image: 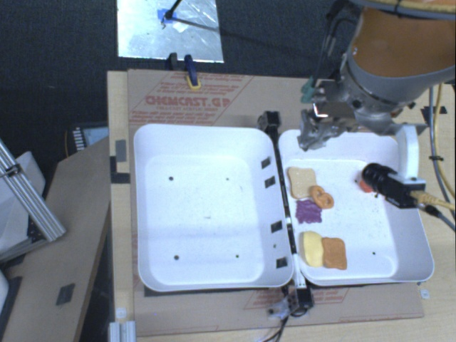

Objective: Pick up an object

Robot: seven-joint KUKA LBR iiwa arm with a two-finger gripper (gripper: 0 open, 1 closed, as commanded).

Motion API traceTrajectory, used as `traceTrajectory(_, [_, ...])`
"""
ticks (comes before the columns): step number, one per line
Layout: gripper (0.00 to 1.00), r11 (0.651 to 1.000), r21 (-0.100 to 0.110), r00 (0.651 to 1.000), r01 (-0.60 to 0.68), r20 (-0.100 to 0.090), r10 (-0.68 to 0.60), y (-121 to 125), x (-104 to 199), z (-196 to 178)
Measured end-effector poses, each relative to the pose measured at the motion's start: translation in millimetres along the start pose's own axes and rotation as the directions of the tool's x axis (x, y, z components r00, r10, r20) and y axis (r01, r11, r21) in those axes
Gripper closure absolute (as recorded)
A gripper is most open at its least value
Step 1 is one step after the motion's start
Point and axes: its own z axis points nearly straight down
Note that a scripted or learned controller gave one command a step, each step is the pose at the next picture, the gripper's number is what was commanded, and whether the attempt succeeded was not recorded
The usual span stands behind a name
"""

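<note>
Arm (396,48) from the right, gripper (314,137) downward.

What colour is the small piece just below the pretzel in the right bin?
The piece is purple, seen best in the camera view.

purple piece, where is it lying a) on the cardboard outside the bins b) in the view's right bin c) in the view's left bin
b: the purple piece lies on the floor of the view's right bin, just below the orange pretzel.
</note>
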Motion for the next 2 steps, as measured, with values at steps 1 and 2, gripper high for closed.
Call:
traceTrajectory(1, [1.0,1.0,0.005,1.0,0.0,0.001,0.0,-24,69,-37])
traceTrajectory(2, [1.0,1.0,0.002,1.0,-0.003,0.0,0.003,-22,114,-105])
